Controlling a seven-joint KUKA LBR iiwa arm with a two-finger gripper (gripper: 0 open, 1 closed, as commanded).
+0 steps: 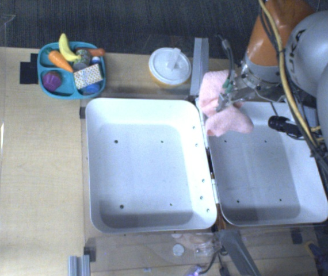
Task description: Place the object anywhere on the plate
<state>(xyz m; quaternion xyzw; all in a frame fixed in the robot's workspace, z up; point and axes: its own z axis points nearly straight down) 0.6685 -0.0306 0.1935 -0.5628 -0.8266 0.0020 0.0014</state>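
Note:
A crumpled pink cloth (pixel 228 123) lies over the far left corner of the right bin (pixel 279 206), one fold draped across the bin's rim. My gripper (pixel 225 99) reaches down into the middle of the cloth and is shut on it, the fabric bunching around the fingertips. The blue divided plate (pixel 66 95) sits far off at the back left of the bench, outside both bins, and holds toy food.
On the plate are a banana (pixel 66 48), a carrot (pixel 59 60), a purple piece (pixel 52 80) and a patterned block (pixel 89 75). A white lidded cup (pixel 170 66) stands behind the left bin (pixel 147 217). Cables hang by the arm.

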